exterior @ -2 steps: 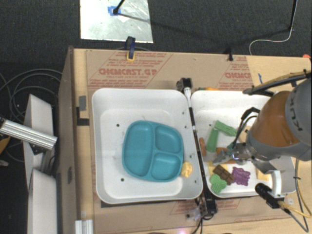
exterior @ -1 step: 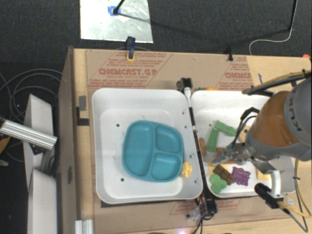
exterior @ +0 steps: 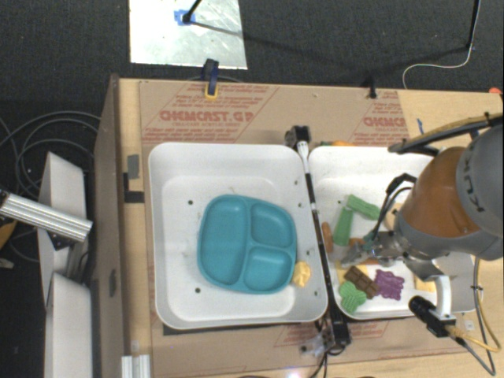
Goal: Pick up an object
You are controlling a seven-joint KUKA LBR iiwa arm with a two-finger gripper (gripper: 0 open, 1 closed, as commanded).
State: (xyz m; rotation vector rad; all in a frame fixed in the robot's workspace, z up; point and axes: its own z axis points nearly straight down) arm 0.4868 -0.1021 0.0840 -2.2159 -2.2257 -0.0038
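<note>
Surroundings of the two bins

The bins are carried on a brown printed cardboard sheet (exterior: 236,113), clipped at its far edge by a blue and yellow clamp (exterior: 210,75). A shiny metal plate (exterior: 187,22) is laid on the dark carpet (exterior: 55,38) beyond. Black cables (exterior: 31,144) are coiled at the left, above a silver metal bar (exterior: 43,215).

At the right of the frame you see the arm (exterior: 465,203): a rounded grey body with a broad orange band (exterior: 435,195) above the wrist. Part of a dark letter marking shows on the grey shell near the right edge. A black cable (exterior: 391,199) loops along the band's left side, and the gripper (exterior: 364,248) is dark metal.
</note>
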